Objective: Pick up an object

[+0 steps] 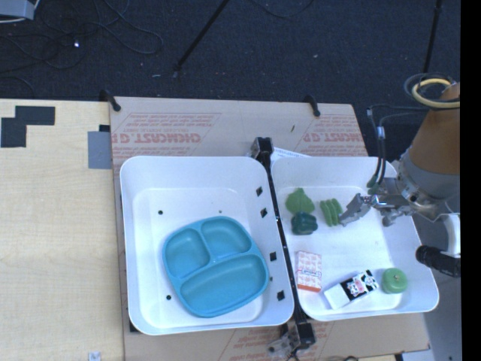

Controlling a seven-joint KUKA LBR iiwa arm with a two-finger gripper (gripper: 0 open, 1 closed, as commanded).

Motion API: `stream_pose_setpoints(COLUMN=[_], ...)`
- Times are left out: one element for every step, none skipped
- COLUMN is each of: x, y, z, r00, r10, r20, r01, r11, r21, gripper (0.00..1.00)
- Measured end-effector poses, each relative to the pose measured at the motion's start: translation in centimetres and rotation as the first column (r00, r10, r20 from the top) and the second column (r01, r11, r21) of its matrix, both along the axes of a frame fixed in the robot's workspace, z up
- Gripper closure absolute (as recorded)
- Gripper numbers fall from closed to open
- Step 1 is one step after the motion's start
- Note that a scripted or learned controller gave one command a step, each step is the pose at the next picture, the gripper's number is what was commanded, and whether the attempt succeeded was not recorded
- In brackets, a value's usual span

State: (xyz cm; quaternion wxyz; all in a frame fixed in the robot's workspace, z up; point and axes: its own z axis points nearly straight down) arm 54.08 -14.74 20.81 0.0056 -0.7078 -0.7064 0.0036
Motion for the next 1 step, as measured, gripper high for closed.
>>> stream_pose_setpoints(x=[0.22], y=[-0.01], z=[0.52], r00=[1.000], r10=[0.002], r20=[0.009], r01=[-0.002], r11=[1.000], r21=[-0.002], gripper=[0.00])
